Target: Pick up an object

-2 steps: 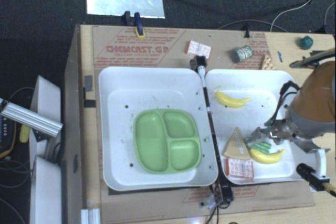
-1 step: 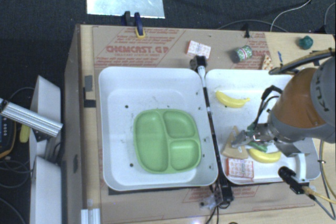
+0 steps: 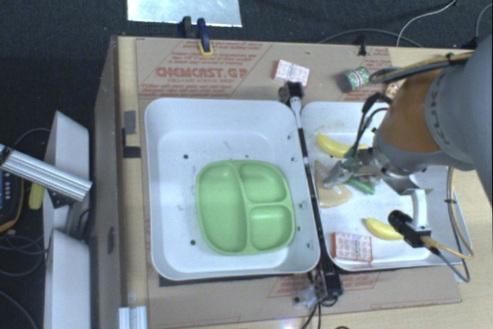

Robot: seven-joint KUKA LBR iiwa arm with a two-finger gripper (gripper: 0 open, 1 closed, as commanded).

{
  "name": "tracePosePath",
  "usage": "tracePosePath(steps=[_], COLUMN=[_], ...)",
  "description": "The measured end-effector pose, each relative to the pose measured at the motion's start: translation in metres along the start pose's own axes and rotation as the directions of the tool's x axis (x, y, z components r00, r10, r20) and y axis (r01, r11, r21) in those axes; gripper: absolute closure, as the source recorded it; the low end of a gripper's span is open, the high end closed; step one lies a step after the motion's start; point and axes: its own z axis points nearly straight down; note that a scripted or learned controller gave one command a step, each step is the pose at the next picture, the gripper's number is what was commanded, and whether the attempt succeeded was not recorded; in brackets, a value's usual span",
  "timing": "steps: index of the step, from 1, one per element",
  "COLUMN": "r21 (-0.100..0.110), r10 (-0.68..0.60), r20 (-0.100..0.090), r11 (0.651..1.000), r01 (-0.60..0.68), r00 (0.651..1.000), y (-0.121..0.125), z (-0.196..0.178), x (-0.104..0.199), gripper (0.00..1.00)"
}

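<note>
My gripper (image 3: 337, 175) is low in the right bin (image 3: 400, 262), near its left wall. It hangs over a tan flat piece (image 3: 333, 197) and beside a small green object (image 3: 363, 184). A yellow banana (image 3: 333, 144) lies just behind it. A second banana (image 3: 378, 228) lies toward the bin's front. A red-and-white packet (image 3: 351, 246) sits at the front left corner. Nothing shows between the gripper's tips.
The left bin (image 3: 177, 135) holds a green divided plate (image 3: 246, 206). On the bench behind the bins lie a small can (image 3: 356, 78) and a white card (image 3: 291, 72). The arm's orange band and grey body cover the right bin's back right.
</note>
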Motion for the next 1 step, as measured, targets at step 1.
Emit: tracePosePath(steps=[1], r21=[0.017], r10=[-0.003], r20=[-0.005], r11=[1.0], r01=[0.003], r00=[1.0], y=[0.0725], z=[-0.0051], x=[0.0051], gripper=[0.0])
